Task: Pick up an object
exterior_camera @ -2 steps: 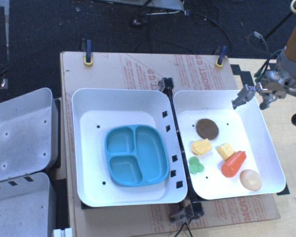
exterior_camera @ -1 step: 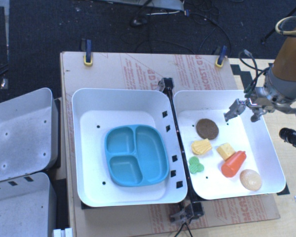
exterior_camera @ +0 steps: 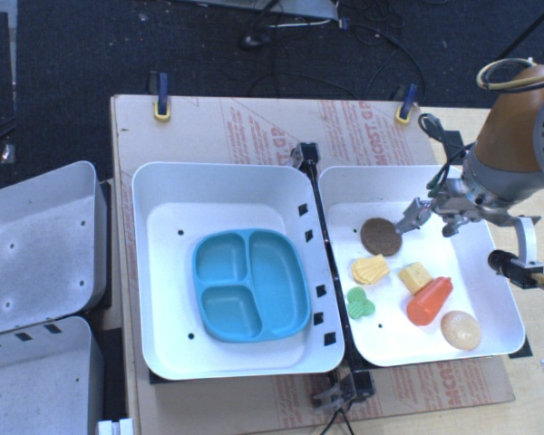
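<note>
Toy food lay in the right bin (exterior_camera: 499, 270); we saw the gripper (exterior_camera: 430, 216) beside the brown cookie (exterior_camera: 380, 236), fingers apart, holding nothing.

Red print on cardboard sheet (exterior_camera: 227, 120): illegible.

Table (exterior_camera: 218, 120): brown board top, carrying two shallow white bins side by side.

Left bin (exterior_camera: 163, 198): holds one blue divided plate (exterior_camera: 251, 285) with three compartments.

Right bin (exterior_camera: 490, 288): holds a brown round cookie (exterior_camera: 380, 236), a yellow ridged chip (exterior_camera: 371, 269), a yellow block (exterior_camera: 414, 276), a green clover-shaped piece (exterior_camera: 360, 303), a red-orange carrot-like piece (exterior_camera: 429, 301) and a tan egg-shaped piece (exterior_camera: 461, 329).

Arm: gripper (exterior_camera: 432, 212) over the right bin's upper part, just beside the cookie; whether its jaws stand apart cannot be told.
</note>
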`<state>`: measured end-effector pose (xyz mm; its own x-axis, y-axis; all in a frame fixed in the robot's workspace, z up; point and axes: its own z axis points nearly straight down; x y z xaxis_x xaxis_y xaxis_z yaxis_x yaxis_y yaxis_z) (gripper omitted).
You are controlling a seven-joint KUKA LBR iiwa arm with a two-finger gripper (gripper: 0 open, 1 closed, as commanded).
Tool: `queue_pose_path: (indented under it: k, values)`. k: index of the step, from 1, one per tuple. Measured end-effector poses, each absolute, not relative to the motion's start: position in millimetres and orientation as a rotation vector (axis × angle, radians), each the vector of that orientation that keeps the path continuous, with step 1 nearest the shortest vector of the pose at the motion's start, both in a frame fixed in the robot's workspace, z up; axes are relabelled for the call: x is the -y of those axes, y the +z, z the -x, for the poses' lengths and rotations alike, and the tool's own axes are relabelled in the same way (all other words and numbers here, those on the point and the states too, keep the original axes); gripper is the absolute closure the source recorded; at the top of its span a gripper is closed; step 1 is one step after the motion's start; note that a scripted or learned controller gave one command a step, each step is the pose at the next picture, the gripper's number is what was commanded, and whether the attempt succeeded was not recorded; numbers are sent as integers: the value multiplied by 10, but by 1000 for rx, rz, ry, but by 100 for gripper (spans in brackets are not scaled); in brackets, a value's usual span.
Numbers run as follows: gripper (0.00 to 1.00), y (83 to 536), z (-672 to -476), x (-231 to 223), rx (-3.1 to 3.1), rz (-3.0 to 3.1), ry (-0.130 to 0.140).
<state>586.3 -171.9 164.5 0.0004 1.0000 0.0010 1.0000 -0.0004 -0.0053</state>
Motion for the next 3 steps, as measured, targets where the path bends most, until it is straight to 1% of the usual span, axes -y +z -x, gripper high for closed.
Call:
queue_pose_path:
  k: [1,2,3]
  values:
    - [0,1090,-5782,1788,2216,2220,5]
    - [100,1230,-5803,1786,2221,2224,-1]
    - [100,1863,-5819,1832,2227,2225,-4]
